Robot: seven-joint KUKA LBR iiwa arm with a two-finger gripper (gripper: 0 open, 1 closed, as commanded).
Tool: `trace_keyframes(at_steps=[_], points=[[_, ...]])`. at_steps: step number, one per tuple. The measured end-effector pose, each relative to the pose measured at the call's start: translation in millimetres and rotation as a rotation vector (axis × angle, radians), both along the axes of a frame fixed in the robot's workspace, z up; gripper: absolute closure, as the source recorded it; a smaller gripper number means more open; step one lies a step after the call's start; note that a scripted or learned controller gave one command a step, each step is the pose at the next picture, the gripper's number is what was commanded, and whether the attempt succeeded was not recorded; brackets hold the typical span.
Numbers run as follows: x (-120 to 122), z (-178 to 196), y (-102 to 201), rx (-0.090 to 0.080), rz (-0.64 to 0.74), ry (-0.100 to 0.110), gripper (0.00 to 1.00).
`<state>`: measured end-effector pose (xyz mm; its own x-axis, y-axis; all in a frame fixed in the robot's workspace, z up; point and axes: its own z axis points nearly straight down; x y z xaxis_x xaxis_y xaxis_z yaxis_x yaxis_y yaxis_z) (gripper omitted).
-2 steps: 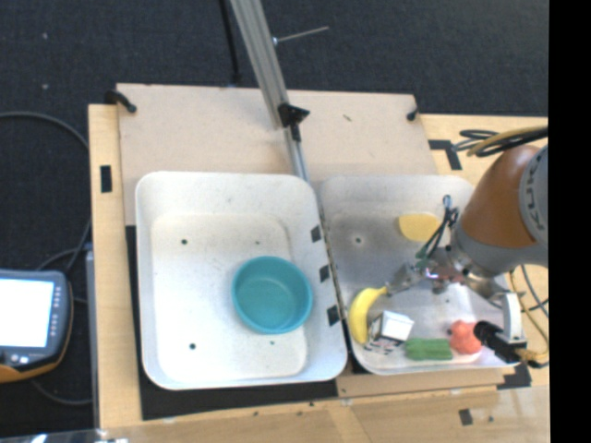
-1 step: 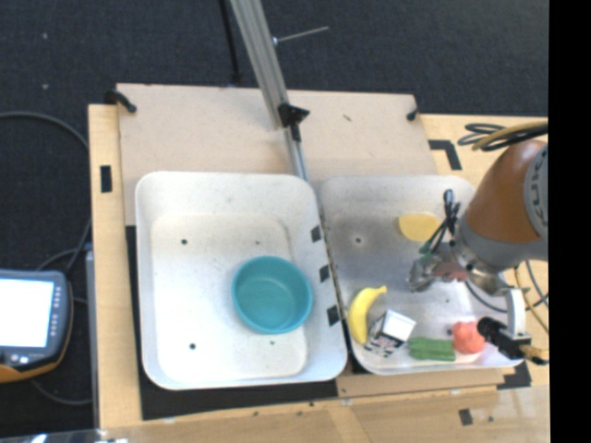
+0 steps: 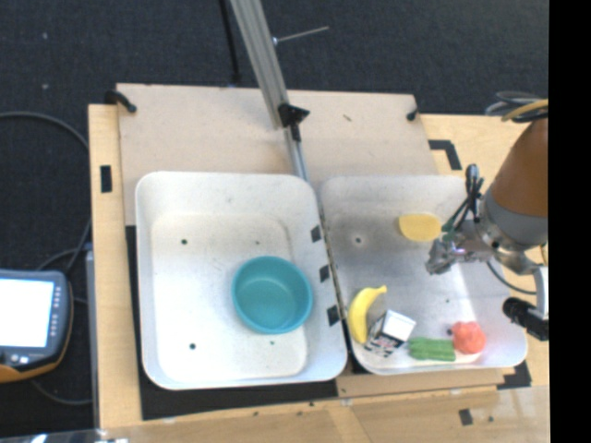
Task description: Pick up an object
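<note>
In the right bin (image 3: pixel 369 206) lie a yellow round piece (image 3: pixel 419 226) near the middle, a banana (image 3: pixel 362 309) at the front left, a small white box (image 3: pixel 393 329) beside it, a green oblong piece (image 3: pixel 431 349) and a red-orange piece (image 3: pixel 468 337) at the front right. My gripper (image 3: pixel 441 257) hangs over the right bin, just right of and below the yellow piece, with nothing visible between its fingers. The left bin (image 3: pixel 185 210) holds a teal bowl (image 3: pixel 271 293).
A slanted metal pole (image 3: pixel 268 63) rises from the back board between the bins. A tablet-like screen (image 3: pixel 28 321) sits off the bench at the far left. Dark carpet surrounds the bench.
</note>
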<state>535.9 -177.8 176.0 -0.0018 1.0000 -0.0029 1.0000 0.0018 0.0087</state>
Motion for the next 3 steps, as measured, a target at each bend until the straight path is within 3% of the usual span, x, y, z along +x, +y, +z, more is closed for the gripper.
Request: trace_keyframes(at_steps=[2,3], points=[[1,117,-8,0.000,0.002,0.001,1.00],[3,115,38,0.002,0.004,0.006,1.00]])
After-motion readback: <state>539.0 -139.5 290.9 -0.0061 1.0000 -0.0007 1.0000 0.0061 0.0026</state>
